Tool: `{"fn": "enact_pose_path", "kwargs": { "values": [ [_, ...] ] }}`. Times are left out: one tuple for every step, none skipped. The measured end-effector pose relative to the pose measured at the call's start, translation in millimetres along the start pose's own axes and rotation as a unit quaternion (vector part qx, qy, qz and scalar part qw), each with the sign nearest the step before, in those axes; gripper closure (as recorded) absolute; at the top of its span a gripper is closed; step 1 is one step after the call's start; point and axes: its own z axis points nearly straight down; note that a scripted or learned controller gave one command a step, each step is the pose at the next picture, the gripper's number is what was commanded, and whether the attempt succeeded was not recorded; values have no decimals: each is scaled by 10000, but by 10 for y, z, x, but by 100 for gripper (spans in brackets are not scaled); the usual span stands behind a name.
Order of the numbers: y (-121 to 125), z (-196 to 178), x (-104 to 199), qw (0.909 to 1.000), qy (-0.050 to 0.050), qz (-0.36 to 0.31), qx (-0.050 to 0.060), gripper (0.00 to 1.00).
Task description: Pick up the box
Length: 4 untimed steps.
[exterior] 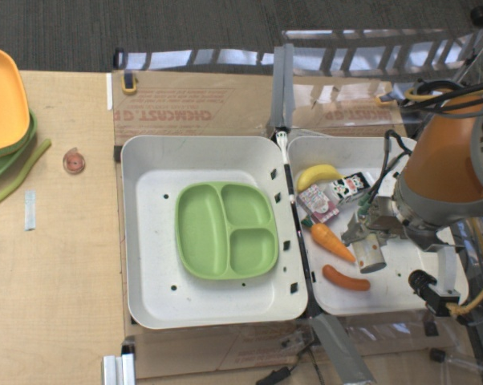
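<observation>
Two white bins: left bin (137, 239), right bin (402, 291). Light green three-compartment plate (225, 229) in the left one. In the right one: yellow banana (318, 175), orange carrot (331, 242), red-orange sausage (346, 278), pink-and-white box (319, 201) with printed pattern, small black-and-white carton (351, 186). Claw (368, 251) grey metal; arm (446, 163) grey with orange band. Counter (57, 295) light tan wood. Brown cardboard (193, 107) with reddish lettering behind the bins. Orange plate (2, 99) stacked on green plates (15, 169) at far left, small pinkish-red disc (74, 161) nearby.
</observation>
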Motion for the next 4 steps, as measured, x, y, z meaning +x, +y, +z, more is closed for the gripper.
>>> {"fn": "enact_pose_path", "kwargs": {
  "values": [
    [-54,-198,671,9998,-5,218,-3,100],
    [-45,-279,661,9998,-14,216,6,100],
    [-37,-359,649,9998,-25,213,14,100],
    [-29,-439,639,9998,-38,208,25,100]
  ]
}}
